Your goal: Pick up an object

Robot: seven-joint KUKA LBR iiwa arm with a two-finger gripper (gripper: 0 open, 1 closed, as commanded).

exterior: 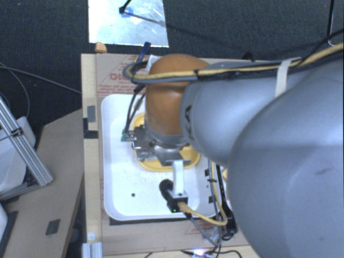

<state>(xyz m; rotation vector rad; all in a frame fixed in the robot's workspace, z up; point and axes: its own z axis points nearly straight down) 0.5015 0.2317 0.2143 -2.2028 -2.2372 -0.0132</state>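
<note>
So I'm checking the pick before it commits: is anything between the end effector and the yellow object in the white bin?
Nothing visible does. The arm's wrist sits directly over the yellow object in the white bin and hides the spot underneath, so the gap itself cannot be seen.

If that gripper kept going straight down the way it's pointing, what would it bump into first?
Most likely the yellow object lying in the left white bin. The wrist hangs right above it and covers the gripper's tip, so depth is unclear; the object's edges show on both sides.
</note>
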